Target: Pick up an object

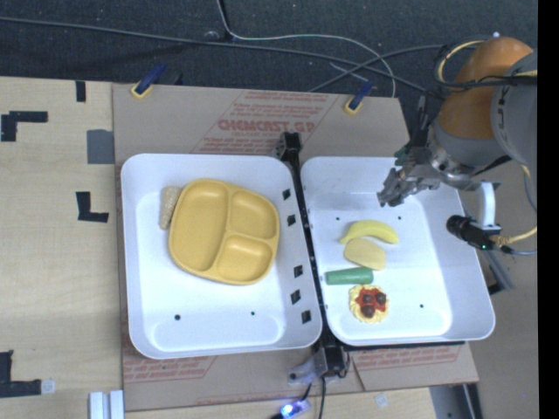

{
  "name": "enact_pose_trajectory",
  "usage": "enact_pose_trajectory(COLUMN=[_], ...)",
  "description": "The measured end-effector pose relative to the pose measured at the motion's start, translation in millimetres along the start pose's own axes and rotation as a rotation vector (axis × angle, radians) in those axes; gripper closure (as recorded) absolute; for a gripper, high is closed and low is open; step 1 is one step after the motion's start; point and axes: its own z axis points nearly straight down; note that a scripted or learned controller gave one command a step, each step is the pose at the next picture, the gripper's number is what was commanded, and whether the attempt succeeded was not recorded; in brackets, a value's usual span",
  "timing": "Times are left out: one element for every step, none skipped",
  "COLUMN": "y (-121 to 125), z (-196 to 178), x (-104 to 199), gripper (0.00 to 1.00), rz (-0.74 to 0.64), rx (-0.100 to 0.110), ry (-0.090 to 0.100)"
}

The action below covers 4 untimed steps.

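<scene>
1. Red printed lettering on the brown cardboard sheet (262,120) under the two bins, along its far edge, slanted; seems to read "CHEMCAST GP", last letters uncertain.
2. Smaller red print lines just above and below that word on the same cardboard; too small to read.
3. No other readable text, numbers or labels anywhere.

Bare floor all round the banana (369,231) up top; below it, three more toys crowd close.
</scene>
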Motion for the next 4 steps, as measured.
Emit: enact_pose_trajectory(y=[1.1,1.2,4.5,-0.7], z=[-64.2,-60.1,-47.9,-49.8], x=[0.9,1.1,52.8,116.4], gripper=[1.00,1.00,1.00,1.00], rz=[-0.001,0.000,-0.004,-0.006], rx=[-0.002,0.004,0.005,0.006], ry=[-0.001,0.000,0.001,0.003])
